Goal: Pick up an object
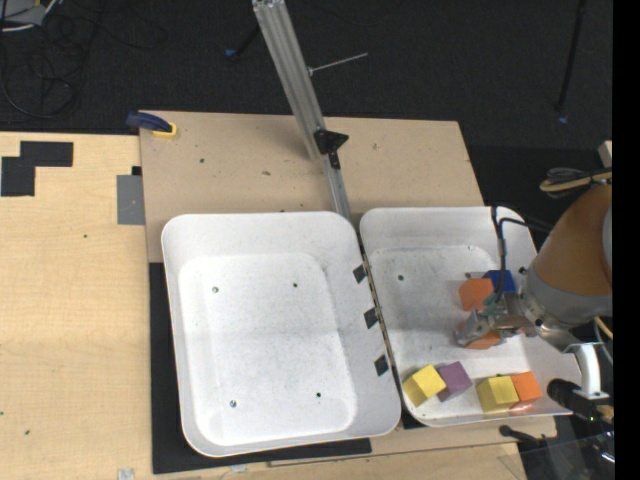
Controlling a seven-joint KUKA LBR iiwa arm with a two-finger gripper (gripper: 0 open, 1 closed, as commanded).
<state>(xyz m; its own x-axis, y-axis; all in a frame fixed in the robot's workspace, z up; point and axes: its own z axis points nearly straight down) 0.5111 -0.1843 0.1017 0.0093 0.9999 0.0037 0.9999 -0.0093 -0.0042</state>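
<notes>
pincer (482, 326) fingers blurred, orange object (486, 341) (underneath) partly hidden

No legible text or labels.

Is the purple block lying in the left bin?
No, the purple block lies in the right bin, near its front edge beside a yellow block; the tool is in that bin too.

Open floor across left bin (265, 418); blocks (470, 386) along right bin's (420, 233) near edge.
</notes>
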